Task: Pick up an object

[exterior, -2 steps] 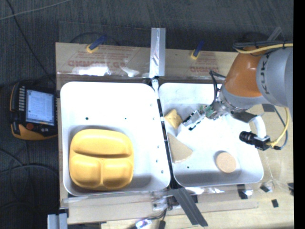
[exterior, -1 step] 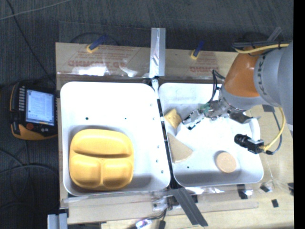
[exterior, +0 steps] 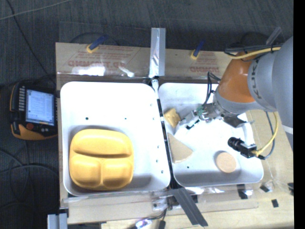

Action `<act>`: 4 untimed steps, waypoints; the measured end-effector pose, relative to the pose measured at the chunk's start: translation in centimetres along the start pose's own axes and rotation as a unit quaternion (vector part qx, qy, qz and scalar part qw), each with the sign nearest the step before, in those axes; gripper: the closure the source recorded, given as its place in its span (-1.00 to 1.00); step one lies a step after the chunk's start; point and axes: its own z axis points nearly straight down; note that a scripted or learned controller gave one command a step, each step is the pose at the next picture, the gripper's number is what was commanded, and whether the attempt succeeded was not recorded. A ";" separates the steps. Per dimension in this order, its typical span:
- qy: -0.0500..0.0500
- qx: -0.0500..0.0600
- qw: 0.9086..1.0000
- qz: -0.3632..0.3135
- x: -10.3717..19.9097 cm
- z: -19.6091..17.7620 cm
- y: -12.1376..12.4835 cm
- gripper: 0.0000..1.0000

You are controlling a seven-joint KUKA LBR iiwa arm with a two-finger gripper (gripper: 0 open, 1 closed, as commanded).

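We see the gripper (exterior: 196,118) low inside the right bin (exterior: 248,178), in its upper middle, with the grey arm (exterior: 276,80) and its orange band (exterior: 237,82) coming in from the right above it. We cannot tell how the gripper is set, since the dark parts at its tip are too small and tangled with cables to read, and we see nothing clearly caught there. Just to its left, near the wall between the bins, lies a small tan block (exterior: 171,117). Below that, against the same wall, sits a flat tan wedge (exterior: 179,149). Toward the lower right of this bin rests a round tan disc (exterior: 226,162), well apart from the gripper. In the left bin (exterior: 109,97) a big yellow bread-shaped lump (exterior: 101,158) fills the lower left. On the floor to the left of the bench lies a handheld control pad (exterior: 34,109) with a lit screen.
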 end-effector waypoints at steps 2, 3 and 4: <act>0.006 0.003 0.999 0.049 -2.1 0.1 6.8 -1.00; 0.009 0.026 0.998 0.057 -6.2 -11.5 0.0 -1.00; 0.009 0.027 0.998 0.057 -6.2 -11.5 0.0 -1.00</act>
